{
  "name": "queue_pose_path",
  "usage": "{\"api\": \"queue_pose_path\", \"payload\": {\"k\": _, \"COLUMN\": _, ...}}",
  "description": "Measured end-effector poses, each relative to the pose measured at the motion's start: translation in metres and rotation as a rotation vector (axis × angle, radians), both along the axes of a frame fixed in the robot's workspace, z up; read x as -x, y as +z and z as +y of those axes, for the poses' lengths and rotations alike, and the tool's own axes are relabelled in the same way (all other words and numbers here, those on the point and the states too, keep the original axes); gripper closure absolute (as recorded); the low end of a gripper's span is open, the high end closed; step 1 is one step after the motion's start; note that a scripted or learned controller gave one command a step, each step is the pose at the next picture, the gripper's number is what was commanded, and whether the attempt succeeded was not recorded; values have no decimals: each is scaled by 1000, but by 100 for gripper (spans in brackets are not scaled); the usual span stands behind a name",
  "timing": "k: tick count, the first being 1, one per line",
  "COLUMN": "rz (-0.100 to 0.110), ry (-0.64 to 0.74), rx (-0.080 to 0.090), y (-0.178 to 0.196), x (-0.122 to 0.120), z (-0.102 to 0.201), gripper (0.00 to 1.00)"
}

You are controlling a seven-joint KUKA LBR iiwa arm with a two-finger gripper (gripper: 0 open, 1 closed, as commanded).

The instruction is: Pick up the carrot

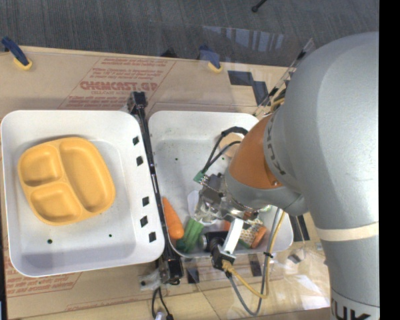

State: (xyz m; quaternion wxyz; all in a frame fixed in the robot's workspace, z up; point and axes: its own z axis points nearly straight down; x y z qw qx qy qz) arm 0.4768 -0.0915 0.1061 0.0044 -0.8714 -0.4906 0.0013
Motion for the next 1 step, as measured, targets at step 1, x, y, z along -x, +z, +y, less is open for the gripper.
{"api": "queue_pose_path", "payload": {"k": 1, "rz": -12, "ry": 191, "rx": 3, "y": -12, "x": -2, "z": -89, "gripper": 100}}
